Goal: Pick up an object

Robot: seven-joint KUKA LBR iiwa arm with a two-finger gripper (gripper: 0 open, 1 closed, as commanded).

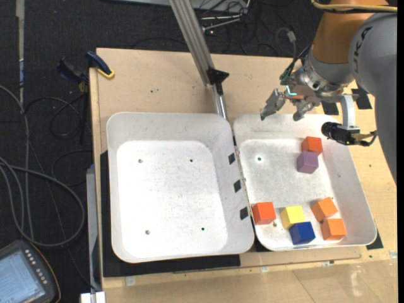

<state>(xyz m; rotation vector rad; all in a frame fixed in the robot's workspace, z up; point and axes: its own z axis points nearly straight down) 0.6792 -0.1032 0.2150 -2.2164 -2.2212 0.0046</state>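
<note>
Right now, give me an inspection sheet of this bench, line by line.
Surface: wooden bench bearing left bin and right bin.
Job's things: in right bin, orange cube touching purple cube; three more orange cubes, yellow cube, blue cube near the front edge.
Clutter: blue-and-yellow clamp at bench corner.
Gripper: gripper above right bin's far rim, open, holding nothing.
Cables: several on the floor, left and behind.
Surroundings: metal pole, tablet.
</note>
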